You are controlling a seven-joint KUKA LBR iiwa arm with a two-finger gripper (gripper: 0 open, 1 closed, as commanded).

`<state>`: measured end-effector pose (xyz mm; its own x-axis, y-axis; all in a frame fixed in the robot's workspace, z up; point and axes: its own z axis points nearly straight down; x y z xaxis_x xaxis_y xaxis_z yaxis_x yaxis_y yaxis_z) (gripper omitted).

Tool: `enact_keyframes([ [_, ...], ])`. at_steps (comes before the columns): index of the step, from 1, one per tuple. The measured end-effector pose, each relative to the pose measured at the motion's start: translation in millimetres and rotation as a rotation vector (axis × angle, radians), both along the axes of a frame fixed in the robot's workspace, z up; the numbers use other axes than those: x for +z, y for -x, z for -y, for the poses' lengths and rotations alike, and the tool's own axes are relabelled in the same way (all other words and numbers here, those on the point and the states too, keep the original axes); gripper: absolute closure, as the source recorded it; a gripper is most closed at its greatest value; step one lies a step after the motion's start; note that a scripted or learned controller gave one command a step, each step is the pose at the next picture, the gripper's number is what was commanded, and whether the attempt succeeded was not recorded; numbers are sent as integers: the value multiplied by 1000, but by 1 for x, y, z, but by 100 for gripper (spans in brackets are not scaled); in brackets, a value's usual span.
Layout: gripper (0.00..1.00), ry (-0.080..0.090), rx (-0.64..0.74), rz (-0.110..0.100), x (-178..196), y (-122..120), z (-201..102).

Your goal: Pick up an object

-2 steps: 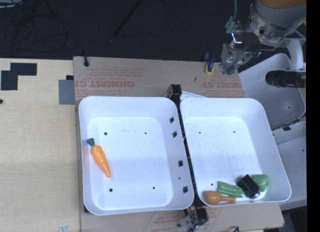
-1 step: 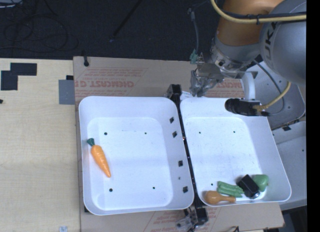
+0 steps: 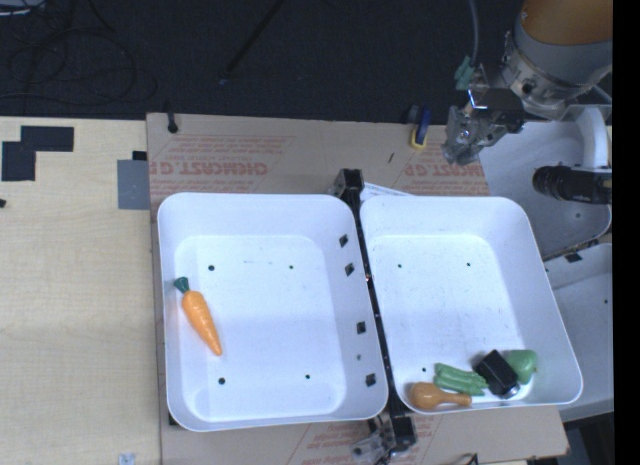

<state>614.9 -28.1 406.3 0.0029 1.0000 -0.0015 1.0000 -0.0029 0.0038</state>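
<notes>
An orange toy carrot [image 3: 201, 321] with a green top lies against the left wall of the left bin [image 3: 255, 211]. In the near right corner of the right bin [image 3: 450, 215] sit a tan pear-shaped piece [image 3: 436, 396], a green pod [image 3: 460, 379], a black block [image 3: 496, 372] and a green rounded piece [image 3: 522, 362]. My gripper [image 3: 464, 143] hangs high behind the right bin's far edge, above the cardboard, well away from all the objects. Nothing shows between its fingers.
A black divider strip [image 3: 362, 298] with clips runs between the two bins. A small blue and yellow item [image 3: 419, 125] stands on the cardboard [image 3: 270, 158] behind the bins. A black cylinder [image 3: 572, 184] juts in from the right.
</notes>
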Motion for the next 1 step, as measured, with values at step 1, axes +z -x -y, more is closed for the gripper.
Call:
enact_keyframes([
  [1,100,-2,5,-18,-130,-15,-30],
])
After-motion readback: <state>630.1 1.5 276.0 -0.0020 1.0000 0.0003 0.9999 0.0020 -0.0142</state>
